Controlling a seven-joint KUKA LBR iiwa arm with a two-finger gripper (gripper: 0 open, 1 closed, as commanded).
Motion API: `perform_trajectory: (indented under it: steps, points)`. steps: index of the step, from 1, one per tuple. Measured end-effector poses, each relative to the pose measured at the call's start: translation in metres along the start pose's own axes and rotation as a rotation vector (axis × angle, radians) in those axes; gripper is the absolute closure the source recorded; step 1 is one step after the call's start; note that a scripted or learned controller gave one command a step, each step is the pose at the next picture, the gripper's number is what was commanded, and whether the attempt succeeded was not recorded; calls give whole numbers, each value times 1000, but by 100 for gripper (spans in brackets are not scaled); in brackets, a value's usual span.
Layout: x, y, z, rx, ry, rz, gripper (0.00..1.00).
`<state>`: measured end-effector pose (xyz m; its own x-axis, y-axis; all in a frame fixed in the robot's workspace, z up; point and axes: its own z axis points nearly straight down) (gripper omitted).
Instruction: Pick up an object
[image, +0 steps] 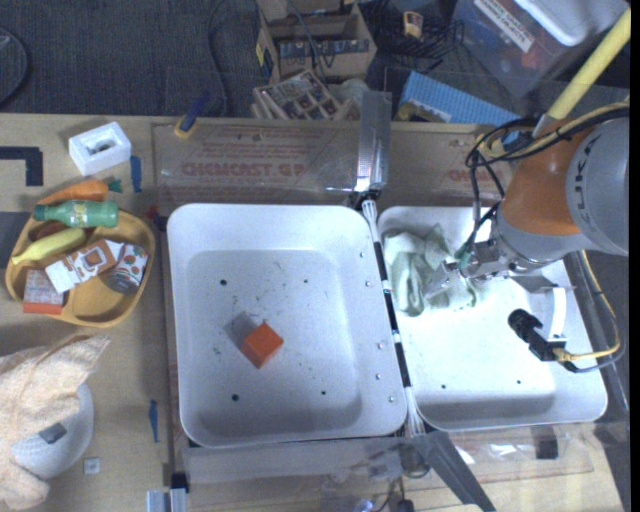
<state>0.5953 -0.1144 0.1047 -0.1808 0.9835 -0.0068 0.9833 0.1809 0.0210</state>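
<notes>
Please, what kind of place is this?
Probably a robotics lab bench: a grey arm with an orange band over two shallow white bins, with loose cables and a yellow bowl of toy groceries.

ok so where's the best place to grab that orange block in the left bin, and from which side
Come straight down from above on the orange block and close across two opposite flat side faces. It lies alone near the middle of the left bin, turned at an angle to the walls, so the gripper would probably need rotating to match.

Wooden bench (80, 150), dark carpet floor (120, 50), cluttered wooden crate (310, 50)
</notes>
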Motion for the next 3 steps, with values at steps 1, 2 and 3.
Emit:
perform_trajectory:
  steps: [1,2,3]
  points:
    - [-2,0,-10,-4,-2,3,100]
    - [42,61,-80,21,4,78,100]
    - [52,23,-79,27,2,423,100]
